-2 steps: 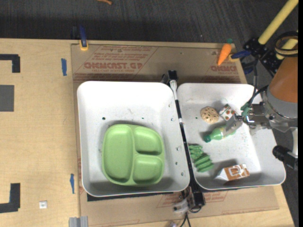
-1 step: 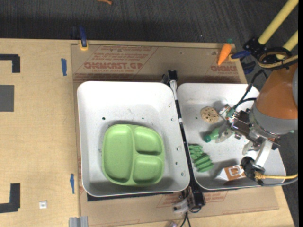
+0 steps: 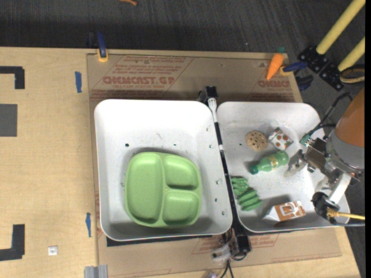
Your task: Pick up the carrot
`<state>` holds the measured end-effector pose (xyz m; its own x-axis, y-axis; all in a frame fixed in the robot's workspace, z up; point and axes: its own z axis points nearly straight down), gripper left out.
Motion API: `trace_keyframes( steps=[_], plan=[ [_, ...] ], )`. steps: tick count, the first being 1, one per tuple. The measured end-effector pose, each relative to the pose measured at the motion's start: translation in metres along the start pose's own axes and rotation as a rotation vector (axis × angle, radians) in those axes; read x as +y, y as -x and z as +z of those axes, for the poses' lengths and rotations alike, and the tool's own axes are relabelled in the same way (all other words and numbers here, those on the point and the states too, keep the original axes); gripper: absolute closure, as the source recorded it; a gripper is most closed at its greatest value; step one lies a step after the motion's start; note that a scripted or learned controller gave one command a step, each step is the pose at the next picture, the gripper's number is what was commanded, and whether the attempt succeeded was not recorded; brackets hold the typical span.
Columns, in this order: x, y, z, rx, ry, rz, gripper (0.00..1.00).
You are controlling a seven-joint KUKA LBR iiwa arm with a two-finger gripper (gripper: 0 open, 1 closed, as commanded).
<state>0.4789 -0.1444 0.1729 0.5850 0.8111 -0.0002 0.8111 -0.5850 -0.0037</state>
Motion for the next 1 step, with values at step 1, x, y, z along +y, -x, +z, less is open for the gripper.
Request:
trace_keyframes(
  steps=[1],
  plan=[
    [0.0387, 0.0533, 0.0283, 0.0, 0.001, -0.349, 0.0]
  ],
)
